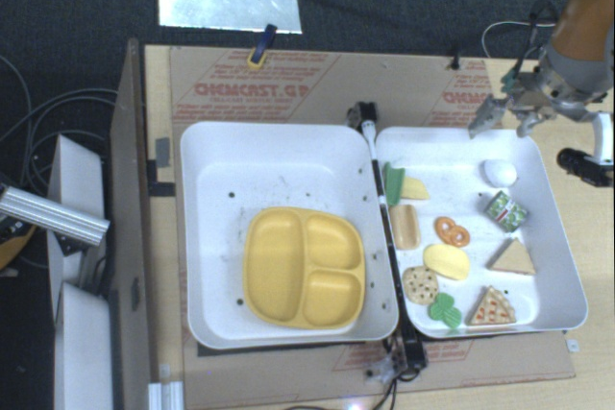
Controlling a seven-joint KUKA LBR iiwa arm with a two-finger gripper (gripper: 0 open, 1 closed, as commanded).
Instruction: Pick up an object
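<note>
Camera view: grey two-finger gripper [506, 113] hangs over the far rim of the right shallow white plastic bin [567, 254], near its far-right corner. Fingers [481, 117] splayed apart, nothing between them. Orange-banded grey arm [584, 34] comes in from the right edge.

Right bin contents, all loose toy food:
- white egg-shaped piece [499, 172], nearest the gripper, just inside the far rim
- green-and-white small carton [505, 211] just nearer than the egg, toward the right wall
- orange pretzel [451, 231] mid-bin
- tan wedge slice [512, 258] near the right wall
- yellow oval chip-like piece [447, 261], touching the brown round cookie [420, 284]
- red-topped pizza slice [492, 308] at the near rim
- green leafy piece [445, 310] at the near rim, beside the cookie
- tan bread-like bar [406, 226] along the left wall
- green-and-yellow piece [403, 184] at the left wall, far side

Gripper is well apart from everything but the egg; nothing stands over the egg.

Left shallow white plastic bin [221, 158] carries a yellow three-compartment plastic tray [305, 266], toward its near-right corner.

Both bins sit on a brown cardboard sheet [317, 82] on the bench. Black cables [48, 115] lie off the bench's left edge.
</note>
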